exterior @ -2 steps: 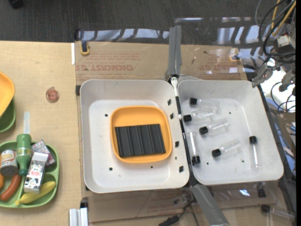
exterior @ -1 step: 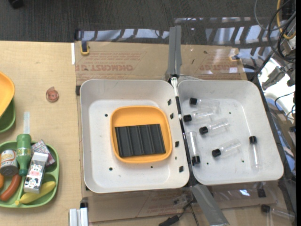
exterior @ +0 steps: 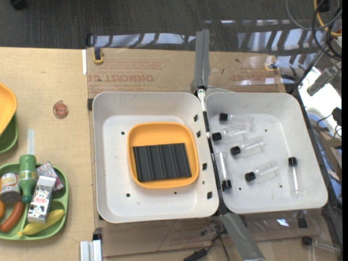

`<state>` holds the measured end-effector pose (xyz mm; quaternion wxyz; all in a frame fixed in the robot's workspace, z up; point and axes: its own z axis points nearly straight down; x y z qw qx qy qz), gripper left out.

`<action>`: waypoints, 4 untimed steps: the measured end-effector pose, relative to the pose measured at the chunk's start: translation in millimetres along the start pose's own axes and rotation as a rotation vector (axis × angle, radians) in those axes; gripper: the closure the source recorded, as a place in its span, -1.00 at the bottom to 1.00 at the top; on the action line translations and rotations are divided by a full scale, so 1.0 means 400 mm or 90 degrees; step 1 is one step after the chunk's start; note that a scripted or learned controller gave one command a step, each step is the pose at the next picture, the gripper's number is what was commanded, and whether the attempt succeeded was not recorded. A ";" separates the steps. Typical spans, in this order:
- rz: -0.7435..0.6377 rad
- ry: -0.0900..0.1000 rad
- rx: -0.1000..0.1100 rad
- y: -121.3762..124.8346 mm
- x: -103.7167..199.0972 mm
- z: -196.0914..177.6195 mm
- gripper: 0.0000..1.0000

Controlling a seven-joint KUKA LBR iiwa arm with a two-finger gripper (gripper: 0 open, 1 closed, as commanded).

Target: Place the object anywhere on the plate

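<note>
item under inspection: a dark grey, ribbed rectangular slab (exterior: pixel 162 162), matt, rubber-like by judgement. it lies flat on the orange, rounded-square plastic plate (exterior: pixel 162 128), inside the rim and toward the plate's near edge. its long axis runs across the view, tilted only slightly; the ribs run crosswise to that axis. an orange margin shows on every side, so no part overhangs.

the plate rests in the left shallow white bin (exterior: pixel 111 162), roughly central, clear of the walls. judged from this layout, the placing step reads as complete, provided the slab is the object meant.

the right shallow white bin (exterior: pixel 307 145) holds several clear plastic vials with black caps (exterior: pixel 247 145), all lying on their sides, scattered at differing angles, most apart from one another. should one of these be the object, it lies to the plate's right, on the arm's approach side, and its smooth round body is likely to roll.

both bins sit on a brown cardboard-covered worktop (exterior: pixel 141 75).
</note>
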<state>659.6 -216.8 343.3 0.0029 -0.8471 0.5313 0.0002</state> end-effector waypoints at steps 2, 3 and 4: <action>-0.364 0.000 -0.001 -0.009 -0.034 0.121 -1.00; -0.588 0.000 0.000 0.002 0.007 0.068 -1.00; -0.588 0.000 0.000 0.011 0.001 0.075 -1.00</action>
